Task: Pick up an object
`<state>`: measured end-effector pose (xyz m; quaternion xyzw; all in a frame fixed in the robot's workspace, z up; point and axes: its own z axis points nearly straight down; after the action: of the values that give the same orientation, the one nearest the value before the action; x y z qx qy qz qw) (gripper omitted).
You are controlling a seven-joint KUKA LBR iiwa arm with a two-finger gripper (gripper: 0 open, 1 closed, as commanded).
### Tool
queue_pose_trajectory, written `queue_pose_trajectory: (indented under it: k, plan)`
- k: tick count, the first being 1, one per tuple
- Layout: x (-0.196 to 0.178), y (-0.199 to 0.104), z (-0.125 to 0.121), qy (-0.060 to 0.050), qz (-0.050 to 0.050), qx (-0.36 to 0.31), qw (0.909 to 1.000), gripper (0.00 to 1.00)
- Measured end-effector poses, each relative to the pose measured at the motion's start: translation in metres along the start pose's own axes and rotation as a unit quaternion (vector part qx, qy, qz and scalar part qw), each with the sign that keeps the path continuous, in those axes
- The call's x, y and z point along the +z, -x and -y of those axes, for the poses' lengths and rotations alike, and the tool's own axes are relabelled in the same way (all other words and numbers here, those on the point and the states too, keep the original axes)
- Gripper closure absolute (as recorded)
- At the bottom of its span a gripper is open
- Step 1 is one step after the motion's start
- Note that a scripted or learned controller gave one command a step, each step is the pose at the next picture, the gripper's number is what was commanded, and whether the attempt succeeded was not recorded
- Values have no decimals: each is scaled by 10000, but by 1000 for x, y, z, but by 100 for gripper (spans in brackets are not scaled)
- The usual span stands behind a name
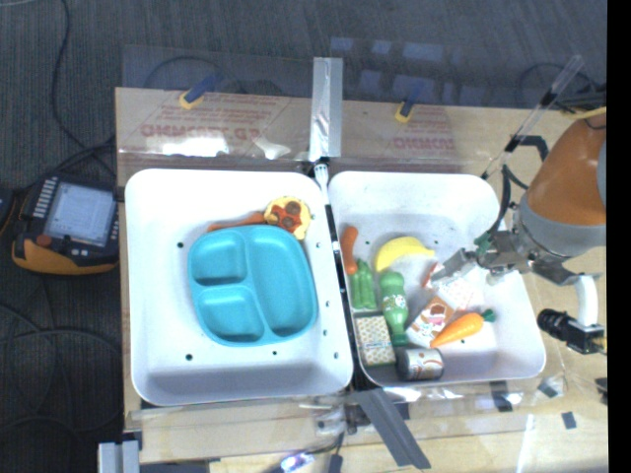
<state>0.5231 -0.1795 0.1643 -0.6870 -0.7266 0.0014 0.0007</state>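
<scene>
Grey two-finger gripper (pixel 455 262) low in right white bin (pixel 463 187), near yellow plastic banana (pixel 402 252); fingers' state cannot tell. Toys crowd bin's left and near edges; far-right floor open. Blue divided plastic tray (pixel 254 284) in left white bin (pixel 158 264).

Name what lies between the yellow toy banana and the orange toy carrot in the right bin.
A small white packet with red print, in the camera view.
</scene>
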Motion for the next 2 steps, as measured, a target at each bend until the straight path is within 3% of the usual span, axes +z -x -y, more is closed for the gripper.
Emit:
queue_pose_trajectory:
  k: [1,2]
  plan:
    - [70,24,18,31,-18,80,10000,0]
    - [74,31,-59,70,-21,-711,9974,0]
